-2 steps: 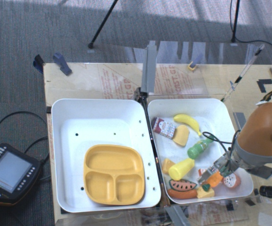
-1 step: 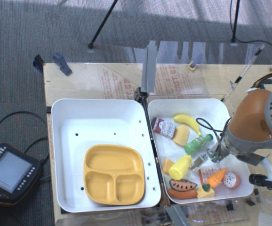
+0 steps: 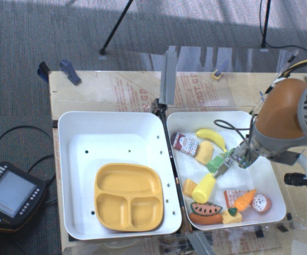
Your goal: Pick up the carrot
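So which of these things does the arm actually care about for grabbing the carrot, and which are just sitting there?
Part of the job:
small orange carrot
grey two-finger gripper
right white bin

Just lying about:
yellow banana
watermelon slice
yellow cylinder
yellow divided plate
left white bin

You see grey carpeted floor (image 3: 15, 47) striped with light, black tripod legs (image 3: 119, 23), and a handheld grey control pendant (image 3: 7, 195) lying at left.
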### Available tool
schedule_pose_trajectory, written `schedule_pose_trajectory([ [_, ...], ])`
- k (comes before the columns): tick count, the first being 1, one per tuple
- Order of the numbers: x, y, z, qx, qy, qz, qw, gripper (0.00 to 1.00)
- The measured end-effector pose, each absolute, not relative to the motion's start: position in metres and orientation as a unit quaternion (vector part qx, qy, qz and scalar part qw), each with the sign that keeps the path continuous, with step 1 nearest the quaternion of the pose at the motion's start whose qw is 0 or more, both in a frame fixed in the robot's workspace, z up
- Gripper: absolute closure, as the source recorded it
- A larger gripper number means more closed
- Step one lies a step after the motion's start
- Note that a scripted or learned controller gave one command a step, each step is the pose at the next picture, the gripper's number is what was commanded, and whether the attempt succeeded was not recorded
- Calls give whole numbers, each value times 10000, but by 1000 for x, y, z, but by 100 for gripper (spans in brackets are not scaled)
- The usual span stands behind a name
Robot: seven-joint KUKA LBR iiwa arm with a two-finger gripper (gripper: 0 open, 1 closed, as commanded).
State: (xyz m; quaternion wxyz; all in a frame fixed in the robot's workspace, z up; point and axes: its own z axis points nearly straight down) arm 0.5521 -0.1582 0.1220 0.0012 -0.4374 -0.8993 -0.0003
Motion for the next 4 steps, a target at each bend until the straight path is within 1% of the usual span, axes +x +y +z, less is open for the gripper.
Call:
schedule_pose_trajectory([
  [1, 488, -207, 83, -4428, -8966, 6, 51, 0],
  [2, 490, -206, 90, -4436, -8962, -18, 68, 100],
  [3, 551, -212, 197, -5125, -8587, -7, -24, 100],
  [4, 549, -212, 193, -5126, -8586, 3, 16, 0],
])
